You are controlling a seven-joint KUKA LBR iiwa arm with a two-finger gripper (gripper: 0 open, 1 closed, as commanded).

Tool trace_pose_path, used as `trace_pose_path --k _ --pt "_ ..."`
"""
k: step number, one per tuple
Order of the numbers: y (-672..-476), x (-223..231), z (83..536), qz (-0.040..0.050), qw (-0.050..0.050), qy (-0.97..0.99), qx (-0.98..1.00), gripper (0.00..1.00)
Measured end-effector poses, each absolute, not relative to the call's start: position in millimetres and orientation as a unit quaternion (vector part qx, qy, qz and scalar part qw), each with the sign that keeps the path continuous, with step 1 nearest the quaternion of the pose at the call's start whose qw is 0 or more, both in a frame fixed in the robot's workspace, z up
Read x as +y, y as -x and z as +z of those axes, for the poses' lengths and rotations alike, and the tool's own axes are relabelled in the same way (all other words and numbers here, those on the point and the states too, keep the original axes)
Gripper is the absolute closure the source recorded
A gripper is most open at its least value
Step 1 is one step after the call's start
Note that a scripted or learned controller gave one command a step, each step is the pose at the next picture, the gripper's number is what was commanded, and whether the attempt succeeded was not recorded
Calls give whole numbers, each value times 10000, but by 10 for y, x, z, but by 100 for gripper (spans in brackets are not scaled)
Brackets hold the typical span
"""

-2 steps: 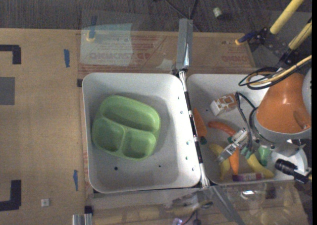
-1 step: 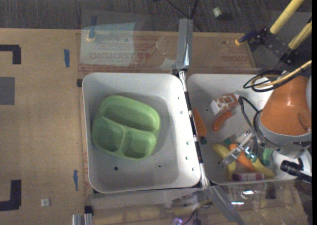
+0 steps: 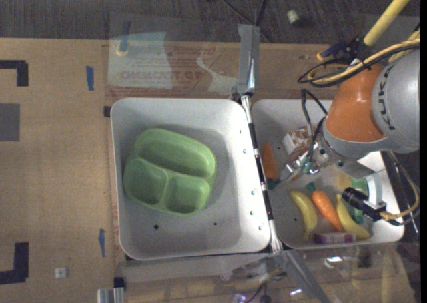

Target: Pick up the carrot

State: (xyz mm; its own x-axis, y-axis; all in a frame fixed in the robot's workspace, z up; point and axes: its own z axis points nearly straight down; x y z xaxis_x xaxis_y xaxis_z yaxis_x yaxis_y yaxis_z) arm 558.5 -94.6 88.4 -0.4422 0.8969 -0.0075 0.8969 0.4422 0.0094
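Gripper (image 3: 301, 163) state cannot be judged under the wrist. Carrot (image 3: 326, 208) lies just beyond it, between two bananas (image 3: 305, 211); approach vertically, straddle it lengthwise, avoid neighbouring fruit.

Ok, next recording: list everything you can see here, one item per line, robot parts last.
Bins: two, white, side by side on the bench.
Divided tray: one, green, in the left bin.
Carrot: one, orange, in the right bin between the bananas.
Bananas: two, yellow, front of the right bin.
Orange piece: one, by the right bin's left wall.
Small packet: one, white and brown, back of the right bin.
Arm: grey with orange band, over the right bin.
Pincer: low in the right bin.
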Motion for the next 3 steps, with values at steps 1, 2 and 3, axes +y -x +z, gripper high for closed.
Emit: trace_pose_path --k 1,2,3 --pt "-5605 -953 1002 31 97 -5282 8491 100" --pt "-4897 -894 1847 3 3 -4523 8918 100" --pt "-4910 -896 1947 11 25 -4526 8917 100"
